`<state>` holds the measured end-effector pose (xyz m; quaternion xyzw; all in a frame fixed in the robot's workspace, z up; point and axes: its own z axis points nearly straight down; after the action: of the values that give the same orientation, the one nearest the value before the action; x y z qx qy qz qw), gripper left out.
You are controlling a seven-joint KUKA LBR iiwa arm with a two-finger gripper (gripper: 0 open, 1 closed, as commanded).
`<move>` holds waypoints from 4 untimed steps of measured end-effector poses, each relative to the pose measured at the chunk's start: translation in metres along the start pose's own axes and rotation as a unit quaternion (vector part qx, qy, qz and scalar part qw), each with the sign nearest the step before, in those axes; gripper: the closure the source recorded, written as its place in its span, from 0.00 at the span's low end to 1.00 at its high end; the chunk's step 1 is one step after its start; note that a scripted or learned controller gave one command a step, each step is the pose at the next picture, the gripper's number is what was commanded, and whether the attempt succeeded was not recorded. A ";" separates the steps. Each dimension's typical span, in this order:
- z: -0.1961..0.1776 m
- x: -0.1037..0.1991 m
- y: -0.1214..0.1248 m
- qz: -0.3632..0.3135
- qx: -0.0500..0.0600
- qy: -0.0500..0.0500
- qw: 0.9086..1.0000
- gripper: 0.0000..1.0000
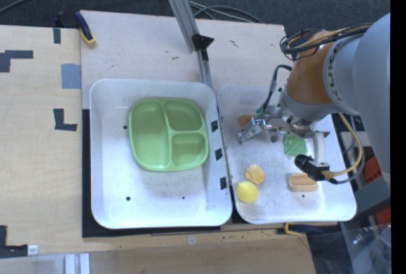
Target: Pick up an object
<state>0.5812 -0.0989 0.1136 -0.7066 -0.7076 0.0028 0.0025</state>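
My gripper hangs low over the upper part of the right bin, under the grey arm with its orange band. A small orange piece lies just left of the gripper, touching it or nearly so. A green object sits right of the gripper, partly under the wrist. Farther toward the front lie a tan lump, a yellow ball and an orange-tan block. Nothing is visibly held.
The left bin holds a light green divided plate. A metal pole slants in from the top toward the bins' shared wall. Cables loop off the wrist over the right bin's right side.
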 end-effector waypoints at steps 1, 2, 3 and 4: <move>-0.013 0.001 0.001 -0.001 -0.002 0.001 1.000 1.00; -0.057 -0.004 0.004 0.000 -0.005 0.000 1.000 1.00; -0.102 -0.004 0.005 0.000 -0.006 0.000 1.000 1.00; -0.100 0.043 0.013 -0.002 -0.003 0.001 1.000 1.00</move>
<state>0.5950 -0.0556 0.2131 -0.7049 -0.7093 -0.0002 0.0010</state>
